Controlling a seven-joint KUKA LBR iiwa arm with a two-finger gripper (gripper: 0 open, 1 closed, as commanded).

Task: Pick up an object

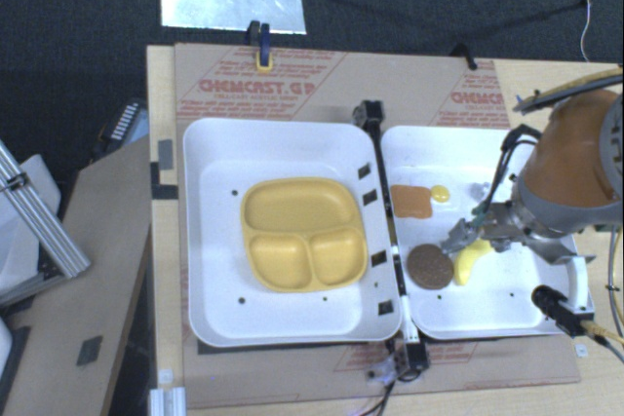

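Over the right bin [507, 147] you have the arm [575, 166] reaching in from the right, its orange band above the grey wrist, with the jaws [466, 237] low over the bin floor near the middle. You cannot tell from this angle how far the jaws stand apart, nor whether anything sits between them. Just beside them lie your candidates: a yellow piece [471, 261] directly under or against the tip, contact unclear, and a brown disc [429, 266] touching or almost touching that yellow piece on its left. Further up the same bin you see an orange slab [411, 202] and, just to its right, a small yellow ball [440, 194]; both lie apart from the jaws. A small pale item [480, 192] near the arm's cables is too blurred to name. Your left bin [210, 151] holds a yellow divided tray [300, 234], lying flat near its centre, with one long section above two smaller ones. Both bins sit side by side on the table [322, 73], on printed cardboard.
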